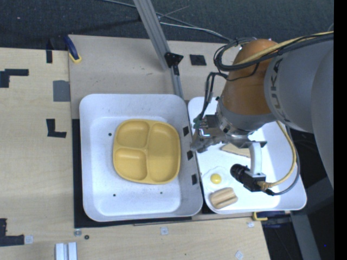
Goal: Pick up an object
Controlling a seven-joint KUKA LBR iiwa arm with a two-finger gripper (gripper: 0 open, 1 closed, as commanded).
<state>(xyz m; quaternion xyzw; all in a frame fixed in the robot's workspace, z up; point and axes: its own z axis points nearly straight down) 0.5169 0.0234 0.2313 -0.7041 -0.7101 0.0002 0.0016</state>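
1. In the right bin point(295, 199), I am seeing the arm point(303, 75) reaching in from the right, with the end effector point(203, 137) hanging low near the bin's left wall; whether it is open or closed I cannot tell, as the wrist is covering it.

2. Toward the near end of that bin, the candidate objects are lying apart from the end effector: a small yellow piece point(216, 178) and, just beyond it toward the front rim, a tan bread-like roll point(223, 197). A pale flat piece point(238, 151) is partly showing under the wrist.

3. In the left bin point(92, 145), a yellow divided plate point(146, 150) is resting flat near the middle, well apart from the arm.

4. I am judging that the low posture suits a descent onto something at the bin's left edge, yet nothing is visibly sitting between the fingers, so I am treating the pick as not yet done.

5. Both bins are sitting side by side on the desk point(32, 161), presumably keeping loose items within reach.
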